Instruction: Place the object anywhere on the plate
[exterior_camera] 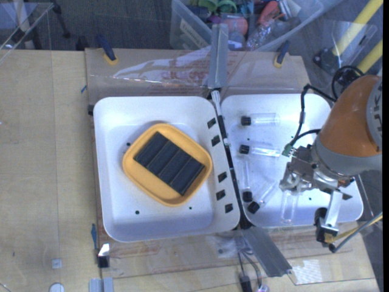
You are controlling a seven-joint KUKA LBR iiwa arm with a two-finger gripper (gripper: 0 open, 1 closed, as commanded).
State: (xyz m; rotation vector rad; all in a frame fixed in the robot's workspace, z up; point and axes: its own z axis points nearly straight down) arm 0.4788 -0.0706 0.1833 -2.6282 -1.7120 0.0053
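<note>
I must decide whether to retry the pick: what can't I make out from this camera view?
- Hand: the fingers sit under the wrist and arm, so open or shut is unreadable, as is any hold on a tube.
- Clear tubes in the right bin: see-through on white; bodies too faint to count, only the black caps stand out.
- Yellow plate: plainly seen, with a dark ribbed insert.

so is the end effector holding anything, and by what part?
Cannot tell. The end effector sits low over clear tubes in the right bin, and nothing can be made out in its grip.
</note>
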